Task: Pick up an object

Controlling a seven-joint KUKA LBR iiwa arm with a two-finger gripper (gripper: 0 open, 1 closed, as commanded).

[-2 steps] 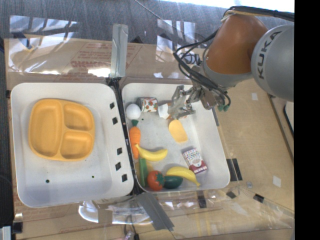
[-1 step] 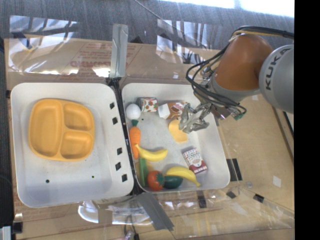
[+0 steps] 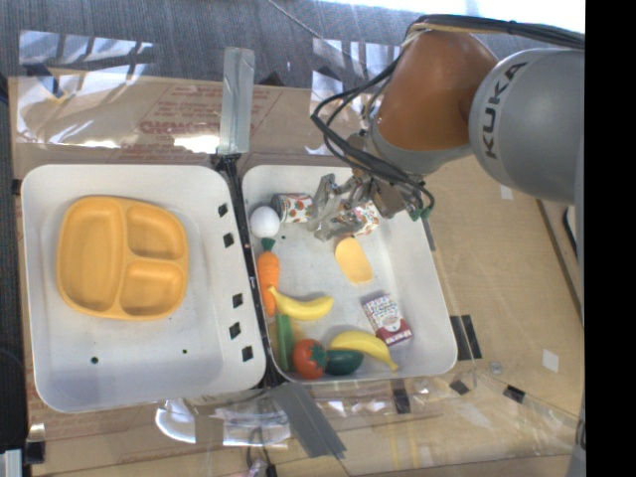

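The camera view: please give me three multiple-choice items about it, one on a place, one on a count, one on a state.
1. Where does the yellow divided tray lie?
A. left bin
B. right bin
C. on the cardboard

2. How many bananas are in the right bin?
A. one
B. two
C. four

3. How does the small red carton lie?
A. inside the tray
B. under the carrot
C. on the bin floor, apart from the gripper

Answers: 1 A, it rests in the left bin. 2 B, one banana, another. 3 C, the gripper is farther back.
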